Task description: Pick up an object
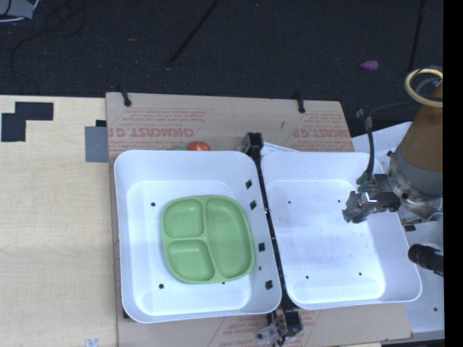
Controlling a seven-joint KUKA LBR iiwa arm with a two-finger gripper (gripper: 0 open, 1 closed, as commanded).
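Observation:
A green three-compartment plate [207, 238] lies flat in the left white bin [137, 194]. My gripper [354, 211] hangs over the right edge of the right white bin [325, 280], far from the plate. The grey arm with its orange band [427, 139] comes in from the right. Nothing shows under or around the gripper.
Behind the left bin's back rim a small red object [198, 147] and a bit of green [177, 148] peek out on the cardboard [217, 125]. A black divider clip strip [264, 223] runs between the bins. A wooden tabletop [51, 230] lies left.

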